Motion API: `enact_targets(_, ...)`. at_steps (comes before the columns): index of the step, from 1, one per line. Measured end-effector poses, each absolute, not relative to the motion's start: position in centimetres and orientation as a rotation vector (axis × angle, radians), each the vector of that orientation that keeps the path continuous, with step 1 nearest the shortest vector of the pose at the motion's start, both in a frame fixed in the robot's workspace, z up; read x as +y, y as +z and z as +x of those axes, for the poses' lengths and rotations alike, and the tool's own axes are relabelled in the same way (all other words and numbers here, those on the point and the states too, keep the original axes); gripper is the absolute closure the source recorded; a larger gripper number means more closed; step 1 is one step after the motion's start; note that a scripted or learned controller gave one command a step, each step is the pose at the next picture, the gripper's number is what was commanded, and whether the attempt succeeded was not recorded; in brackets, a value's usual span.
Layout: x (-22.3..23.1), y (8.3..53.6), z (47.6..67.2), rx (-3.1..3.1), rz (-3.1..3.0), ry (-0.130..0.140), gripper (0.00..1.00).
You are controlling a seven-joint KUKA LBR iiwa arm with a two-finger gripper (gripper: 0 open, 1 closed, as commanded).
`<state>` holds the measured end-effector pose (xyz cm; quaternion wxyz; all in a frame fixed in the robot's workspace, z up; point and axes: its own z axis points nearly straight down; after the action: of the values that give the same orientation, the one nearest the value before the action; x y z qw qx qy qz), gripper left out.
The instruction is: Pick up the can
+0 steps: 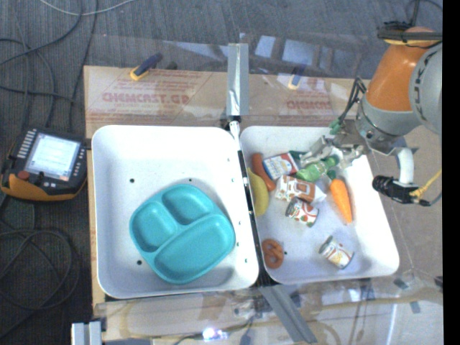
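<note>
The can (pixel 336 253) lies on its side near the front of the right bin (pixel 384 246), silver with a coloured label. My gripper (pixel 325 153) hangs over the far part of that bin, well behind the can, just above a green item (pixel 318 169). Its fingers are spread apart with nothing between them. The grey arm with its orange band reaches in from the upper right.
The right bin also holds an orange carrot (pixel 342 200), a yellow banana (pixel 259 195), a pretzel (pixel 272 251), a sausage-like item (pixel 260 169) and small cartons (pixel 296 190). A teal divided plate (pixel 182 232) sits in the left bin (pixel 115 164). A pendant (pixel 47 162) lies at far left.
</note>
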<state>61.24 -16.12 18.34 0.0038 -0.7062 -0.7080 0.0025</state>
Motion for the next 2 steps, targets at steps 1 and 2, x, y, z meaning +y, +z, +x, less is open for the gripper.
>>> enact_targets(1,-12.68,11.8,58.05,-2.308,-2.156,-0.02,0.0)
enact_targets(2,-12.15,10.9,57.85,-2.305,-2.192,-0.048,0.0)
